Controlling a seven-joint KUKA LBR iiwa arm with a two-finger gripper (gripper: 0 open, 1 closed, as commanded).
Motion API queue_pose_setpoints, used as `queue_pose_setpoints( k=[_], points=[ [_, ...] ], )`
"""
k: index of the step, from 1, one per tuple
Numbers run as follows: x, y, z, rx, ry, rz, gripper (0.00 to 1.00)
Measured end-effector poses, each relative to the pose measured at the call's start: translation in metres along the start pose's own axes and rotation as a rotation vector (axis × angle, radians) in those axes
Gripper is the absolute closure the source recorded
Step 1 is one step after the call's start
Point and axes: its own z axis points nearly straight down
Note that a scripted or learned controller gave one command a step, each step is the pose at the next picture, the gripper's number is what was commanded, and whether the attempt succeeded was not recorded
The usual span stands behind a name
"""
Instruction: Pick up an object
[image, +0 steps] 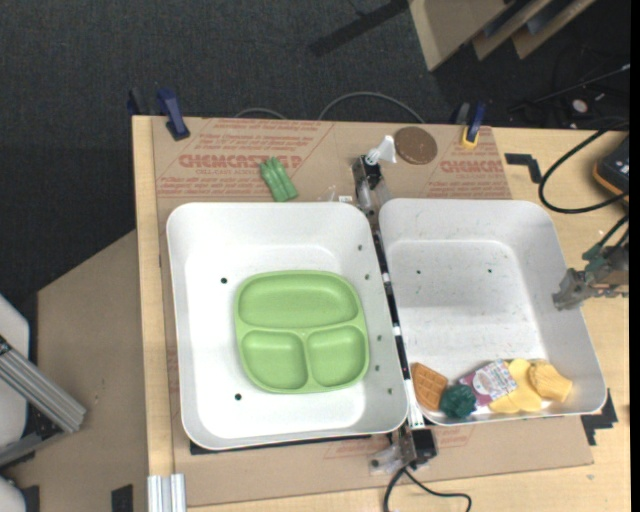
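Observation:
A green three-compartment plate (300, 330) lies in the middle of the left bin (200, 250). Small toy items are bunched along the front edge of the right bin (470, 260). They are an orange waffle-like piece (430, 385), a dark green lump (460, 402), a pink and white packet (493, 379), a yellow piece (518, 396) and a tan-yellow piece (550, 381). These items touch or overlap one another.
A small green object (278, 181) lies on the cardboard behind the left bin, and a brown disc (415, 146) sits behind the right bin. A metal fixture (585, 282) stands at the right bin's right rim. Cables run along the back and right.

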Motion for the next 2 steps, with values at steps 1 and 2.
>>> queue_pose_setpoints(
  k=[1, 2],
  points=[
    [-0.009, 0.007, 0.117, 0.009, 0.004, 0.001, 0.0],
    [-0.011, 0.01, 0.1, -0.004, -0.003, 0.001, 1.0]
  ],
)
